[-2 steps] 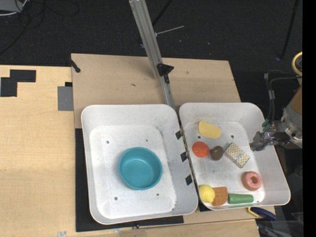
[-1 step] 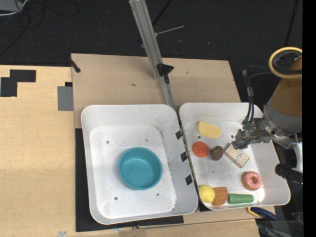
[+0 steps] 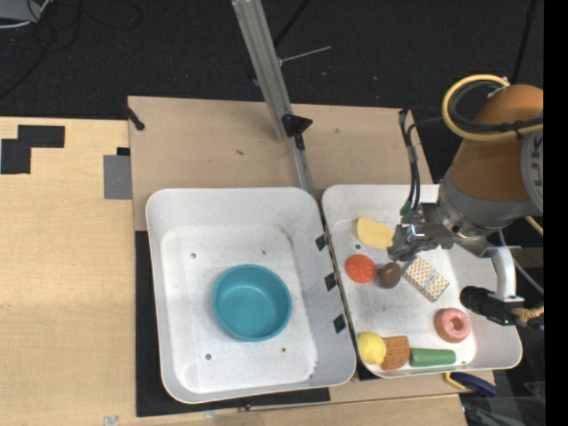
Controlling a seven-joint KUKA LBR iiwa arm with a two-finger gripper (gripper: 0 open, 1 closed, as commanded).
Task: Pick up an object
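We see the gripper (image 3: 406, 242) low over the right bin (image 3: 497, 355), right of the frame's centre; whether it is wide or narrow we cannot tell. Just left of it lies a yellow piece (image 3: 374, 232), and just below it a brown ball (image 3: 389, 275) beside an orange ball (image 3: 359, 268) and a patterned block (image 3: 427, 278). Lower right sit a pink doughnut (image 3: 453, 325), a green piece (image 3: 431, 357), a brown block (image 3: 396, 351) and a lemon (image 3: 371, 348). The left bin (image 3: 177, 229) holds a teal bowl (image 3: 252, 303).
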